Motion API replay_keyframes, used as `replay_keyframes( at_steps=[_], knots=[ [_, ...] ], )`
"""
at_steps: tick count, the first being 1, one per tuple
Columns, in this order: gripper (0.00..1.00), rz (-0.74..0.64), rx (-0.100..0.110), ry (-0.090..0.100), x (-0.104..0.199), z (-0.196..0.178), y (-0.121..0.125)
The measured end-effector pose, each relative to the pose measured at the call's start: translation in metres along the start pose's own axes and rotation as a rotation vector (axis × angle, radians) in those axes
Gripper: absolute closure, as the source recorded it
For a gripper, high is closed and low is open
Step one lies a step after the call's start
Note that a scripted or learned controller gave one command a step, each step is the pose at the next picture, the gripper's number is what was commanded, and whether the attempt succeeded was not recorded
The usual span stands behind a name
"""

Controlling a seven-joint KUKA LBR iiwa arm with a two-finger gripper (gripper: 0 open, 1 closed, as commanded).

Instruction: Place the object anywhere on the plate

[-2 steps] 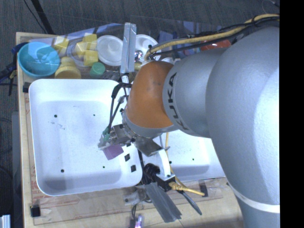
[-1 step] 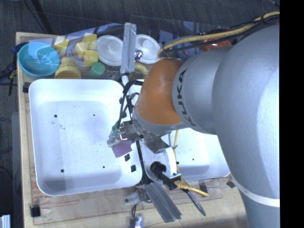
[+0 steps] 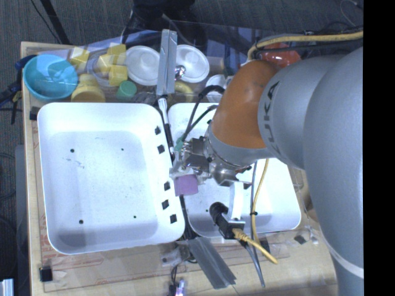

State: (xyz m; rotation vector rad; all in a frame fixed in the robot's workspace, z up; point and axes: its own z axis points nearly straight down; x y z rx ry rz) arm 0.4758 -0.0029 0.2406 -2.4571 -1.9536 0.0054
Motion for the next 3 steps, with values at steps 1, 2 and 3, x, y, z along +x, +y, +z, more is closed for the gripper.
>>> replay_keyframes(
  at_steps=[1, 2, 3],
  knots=[
    [1.00, -0.192, 0.001, 0.000, 0.077, 0.000, -0.018],
    [1.00, -0.200, -0.007, -0.004, 0.078, -0.006, -0.016],
    [1.00, -0.177, 0.003, -0.001, 0.131, 0.144, -0.031]
  ],
)
